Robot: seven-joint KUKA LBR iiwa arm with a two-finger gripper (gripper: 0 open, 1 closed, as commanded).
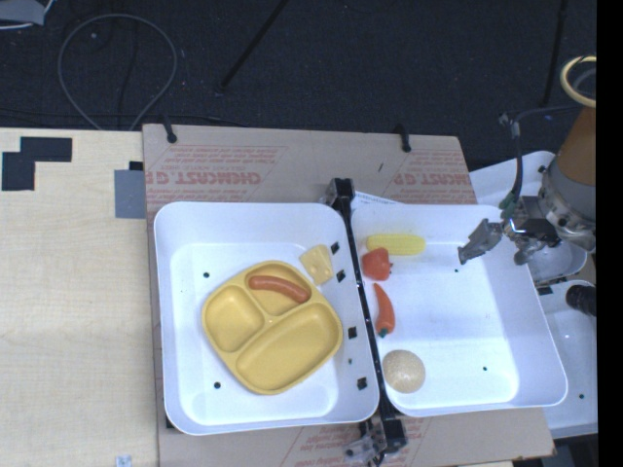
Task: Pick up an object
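Arm parked at the right bin's far right edge, 4 food items lying loose on the bin floor.

From my remote seat I see the gripper [501, 238] hanging over the right bin [506, 358] near its right wall, its grey fingers spread apart with nothing between them. Well to its left, a yellow corn cob [395, 245] lies on its side near the bin's back wall. Just below it sits a small red tomato-like piece [376, 264], and below that an orange carrot [384, 309] with its dark tip pointing down. A pale cream ball [403, 370] rests near the front left corner. In the left bin [185, 261] I see a yellow 3-compartment plate [277, 343] with a sausage [278, 286] in its upper section, and a pale yellow chunk [317, 263] just beside the plate's upper right rim.
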